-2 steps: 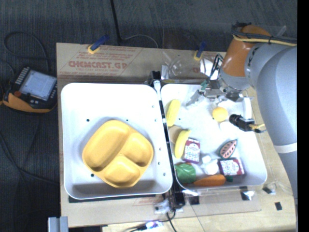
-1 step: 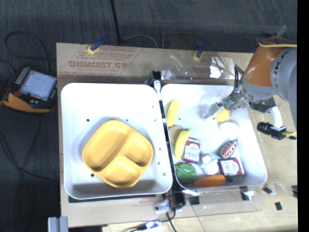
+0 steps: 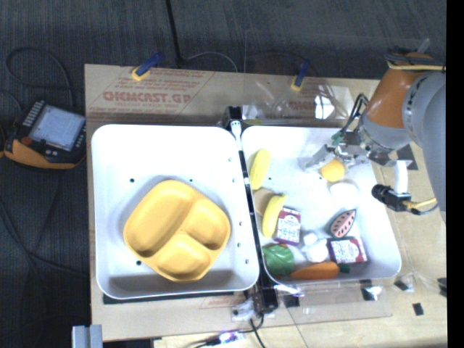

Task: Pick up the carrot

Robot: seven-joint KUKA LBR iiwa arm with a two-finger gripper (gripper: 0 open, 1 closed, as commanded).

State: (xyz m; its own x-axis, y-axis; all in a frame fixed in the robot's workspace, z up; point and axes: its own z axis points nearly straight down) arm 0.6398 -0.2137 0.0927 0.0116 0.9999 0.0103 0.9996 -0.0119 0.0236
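Since the carrot [image 3: 316, 271] at 6 o'clock in the right bin [image 3: 388, 227] looks light, rigid, slick plastic, grab mid-body; gripper [image 3: 335, 153] opening unclear, carrying nothing visible.

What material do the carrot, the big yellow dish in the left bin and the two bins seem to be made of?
The carrot looks like a plastic toy: even orange, smooth skin with a faint sheen. The yellow dish seems moulded plastic, matte to satin, with rounded compartments and soft highlights. The left bin and the right bin appear to be white plastic or coated trays with smooth walls; which one cannot be told.
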